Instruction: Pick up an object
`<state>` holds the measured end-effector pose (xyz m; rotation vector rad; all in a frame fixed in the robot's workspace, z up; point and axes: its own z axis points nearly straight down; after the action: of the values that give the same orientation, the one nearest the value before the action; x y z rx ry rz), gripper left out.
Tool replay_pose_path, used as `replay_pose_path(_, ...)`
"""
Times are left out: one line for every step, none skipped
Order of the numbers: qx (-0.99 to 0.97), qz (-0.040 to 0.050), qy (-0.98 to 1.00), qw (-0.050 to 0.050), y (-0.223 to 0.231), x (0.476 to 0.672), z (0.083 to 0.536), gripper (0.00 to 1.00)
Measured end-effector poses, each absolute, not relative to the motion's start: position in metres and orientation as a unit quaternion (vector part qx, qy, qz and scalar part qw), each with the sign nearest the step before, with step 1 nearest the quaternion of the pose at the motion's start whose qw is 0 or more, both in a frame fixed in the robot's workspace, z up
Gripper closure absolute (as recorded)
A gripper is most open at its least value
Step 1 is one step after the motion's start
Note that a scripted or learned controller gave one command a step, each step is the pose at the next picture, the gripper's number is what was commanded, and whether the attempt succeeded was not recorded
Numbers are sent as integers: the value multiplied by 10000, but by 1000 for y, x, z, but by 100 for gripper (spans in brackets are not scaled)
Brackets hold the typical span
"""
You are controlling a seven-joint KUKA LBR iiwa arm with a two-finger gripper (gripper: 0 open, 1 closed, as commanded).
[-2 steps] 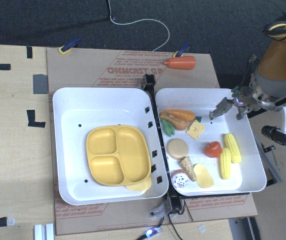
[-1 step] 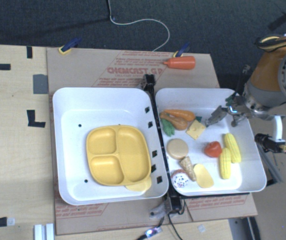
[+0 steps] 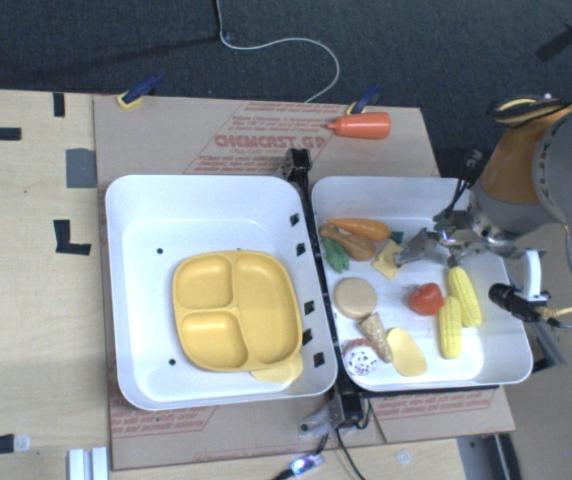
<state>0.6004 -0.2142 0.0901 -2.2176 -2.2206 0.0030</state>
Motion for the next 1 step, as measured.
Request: replay_pose_path(-7059, -9, -7083, -15, -214, 603, 104, 100)
